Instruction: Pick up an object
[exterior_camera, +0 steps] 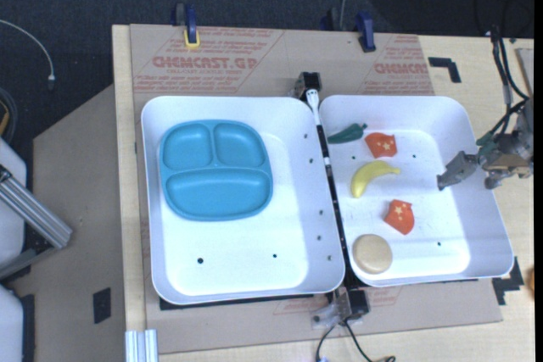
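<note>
The right bin [450, 119] holds a yellow banana [372, 177] near its middle and a green pepper [346, 133] at the back left. A red piece [381, 145] lies beside the pepper, and a second red piece [400, 215] lies below the banana. A tan round bun [372, 253] sits in the front left corner. My gripper [452, 173] hangs over the bin's right side, to the right of the banana and apart from every object. Nothing shows in its grasp.
The left bin [288, 250] carries a blue divided plate [217, 169] in its back left part. A black ridge [326, 174] runs between the two bins. Cables and the arm's wrist [507, 155] crowd the right edge of the bench.
</note>
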You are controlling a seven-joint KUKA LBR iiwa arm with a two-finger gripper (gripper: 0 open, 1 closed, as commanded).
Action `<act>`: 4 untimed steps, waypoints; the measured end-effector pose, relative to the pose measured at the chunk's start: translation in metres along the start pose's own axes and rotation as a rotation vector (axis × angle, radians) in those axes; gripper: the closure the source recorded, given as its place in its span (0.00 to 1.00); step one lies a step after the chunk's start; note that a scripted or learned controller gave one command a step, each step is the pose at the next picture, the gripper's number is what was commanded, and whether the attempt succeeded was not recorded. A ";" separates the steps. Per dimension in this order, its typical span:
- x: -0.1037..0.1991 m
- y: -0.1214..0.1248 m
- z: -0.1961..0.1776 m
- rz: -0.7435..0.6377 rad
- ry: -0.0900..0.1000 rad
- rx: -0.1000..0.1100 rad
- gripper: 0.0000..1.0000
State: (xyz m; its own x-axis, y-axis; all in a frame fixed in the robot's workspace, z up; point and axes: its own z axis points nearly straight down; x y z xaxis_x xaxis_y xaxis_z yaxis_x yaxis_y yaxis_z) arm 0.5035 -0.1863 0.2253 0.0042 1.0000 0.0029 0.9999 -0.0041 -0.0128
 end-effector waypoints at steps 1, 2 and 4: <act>0.001 0.003 -0.007 -0.004 -0.004 -0.013 0.00; -0.005 -0.003 0.040 -0.003 -0.001 -0.007 0.00; -0.002 0.003 0.137 -0.003 -0.001 -0.014 0.00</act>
State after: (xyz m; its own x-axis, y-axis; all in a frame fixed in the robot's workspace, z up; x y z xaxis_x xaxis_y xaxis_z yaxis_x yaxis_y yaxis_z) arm 0.5048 -0.1880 0.0883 0.0013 1.0000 0.0014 1.0000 -0.0013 0.0008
